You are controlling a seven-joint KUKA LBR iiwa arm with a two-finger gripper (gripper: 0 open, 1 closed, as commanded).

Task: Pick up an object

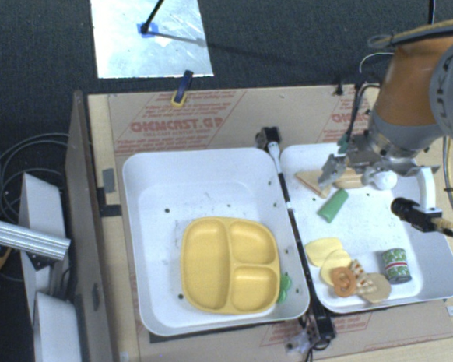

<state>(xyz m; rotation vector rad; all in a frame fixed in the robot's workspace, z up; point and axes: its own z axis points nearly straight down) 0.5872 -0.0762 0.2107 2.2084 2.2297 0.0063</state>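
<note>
Where bins meet, smooth yellow sectioned tray (229,263)

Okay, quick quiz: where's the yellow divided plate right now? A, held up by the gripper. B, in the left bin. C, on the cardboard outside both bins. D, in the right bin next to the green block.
B: the plate lies flat in the left bin, while the green block sits across the divider in the right bin.
</note>
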